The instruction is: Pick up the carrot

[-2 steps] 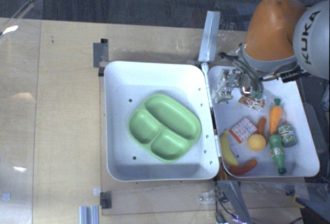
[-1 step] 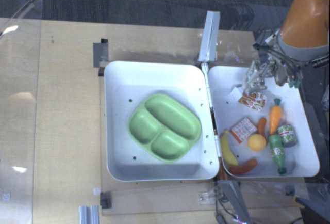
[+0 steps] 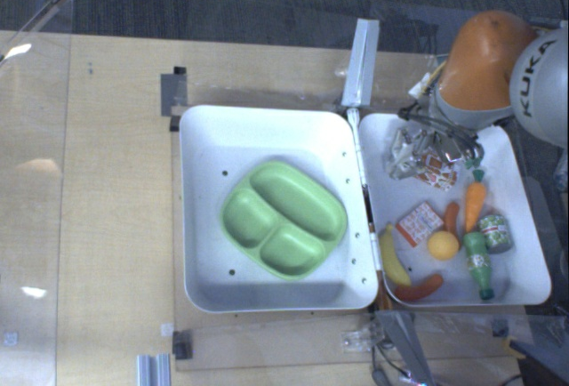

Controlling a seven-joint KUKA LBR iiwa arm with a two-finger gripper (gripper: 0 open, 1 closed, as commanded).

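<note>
While the arm (image 3: pixel 498 64) is reaching in over the far right corner of the bench (image 3: pixel 98 197), the claw (image 3: pixel 425 151) is hanging above the far end of the right bin (image 3: pixel 529 197), and from the camera view I cannot tell how it is set; nothing is showing in its grasp. The carrot (image 3: pixel 475 203) is lying on the floor of that bin, toward its right wall and roughly midway along it, stem end pointing to the far edge and tip pointing to the near edge. It is sitting in a crowd: a small can (image 3: pixel 495 233) is just beside its tip, a green bottle (image 3: pixel 477 262) is lying nearer the bin's near edge, and a reddish sausage (image 3: pixel 452 217) and a yellow lemon (image 3: pixel 443 245) are close on its left. To do the approach well, the claw probably ought to be travelling toward the right wall and lining up across the carrot's thick upper half, where the neighbours are farthest off, then descending straight. The left bin (image 3: pixel 204 135) is holding a green divided plate (image 3: pixel 283 218), well apart.
</note>
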